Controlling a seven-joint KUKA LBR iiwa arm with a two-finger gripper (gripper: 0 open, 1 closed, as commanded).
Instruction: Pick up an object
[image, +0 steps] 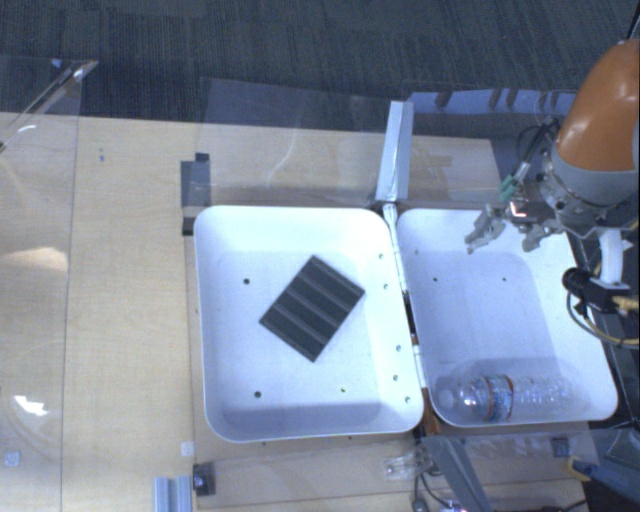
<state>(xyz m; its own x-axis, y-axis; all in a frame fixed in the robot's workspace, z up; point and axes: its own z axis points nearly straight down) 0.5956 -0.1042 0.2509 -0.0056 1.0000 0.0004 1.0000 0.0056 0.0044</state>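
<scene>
A dark grey ribbed rectangular block (312, 307) lies tilted in the middle of the left bin (230, 400). A clear plastic water bottle (505, 394) lies on its side along the near edge of the right bin (460, 300). My gripper (508, 229) hangs over the far end of the right bin, well away from the bottle. Its two fingers stand apart, open, with nothing between them.
A clear upright divider post (394, 150) rises at the far end between the two bins. Cables (597, 300) hang by the arm at the right bin's right edge. The wooden bench (100, 300) stretches to the left under clear sheeting.
</scene>
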